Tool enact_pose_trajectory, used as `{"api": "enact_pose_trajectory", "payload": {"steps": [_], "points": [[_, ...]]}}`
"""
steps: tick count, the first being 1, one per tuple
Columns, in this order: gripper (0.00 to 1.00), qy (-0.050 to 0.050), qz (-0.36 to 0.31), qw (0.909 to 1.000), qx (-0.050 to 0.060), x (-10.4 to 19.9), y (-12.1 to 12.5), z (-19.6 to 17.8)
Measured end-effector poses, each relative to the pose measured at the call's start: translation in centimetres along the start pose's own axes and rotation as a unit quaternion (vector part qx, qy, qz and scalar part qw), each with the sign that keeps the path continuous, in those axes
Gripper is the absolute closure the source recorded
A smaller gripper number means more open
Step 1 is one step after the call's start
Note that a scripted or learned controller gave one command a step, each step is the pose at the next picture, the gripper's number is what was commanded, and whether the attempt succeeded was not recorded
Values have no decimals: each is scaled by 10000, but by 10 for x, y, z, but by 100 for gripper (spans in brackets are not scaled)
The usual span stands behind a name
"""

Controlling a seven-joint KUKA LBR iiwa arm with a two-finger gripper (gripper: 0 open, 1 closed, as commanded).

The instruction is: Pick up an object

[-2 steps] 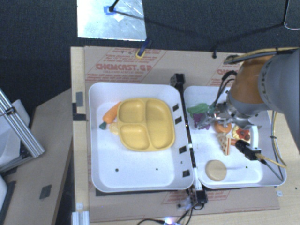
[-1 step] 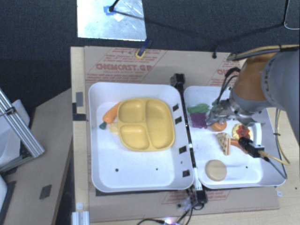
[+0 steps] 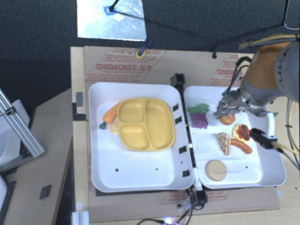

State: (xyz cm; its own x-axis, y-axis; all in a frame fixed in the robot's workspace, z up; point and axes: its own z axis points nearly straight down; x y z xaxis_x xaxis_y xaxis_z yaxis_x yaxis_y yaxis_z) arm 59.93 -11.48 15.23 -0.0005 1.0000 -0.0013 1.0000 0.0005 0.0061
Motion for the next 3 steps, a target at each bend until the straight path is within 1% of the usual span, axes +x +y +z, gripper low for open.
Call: {"api": "enact_pose_trajectory", "payload": {"steps": [1, 2, 3], "points": [[100, 2, -16, 10000, 8, 0, 2, -43], [100, 4, -18, 10000, 9, 0, 3, -74], [100, 17, -42, 10000, 24, 51, -4, -77]]}}
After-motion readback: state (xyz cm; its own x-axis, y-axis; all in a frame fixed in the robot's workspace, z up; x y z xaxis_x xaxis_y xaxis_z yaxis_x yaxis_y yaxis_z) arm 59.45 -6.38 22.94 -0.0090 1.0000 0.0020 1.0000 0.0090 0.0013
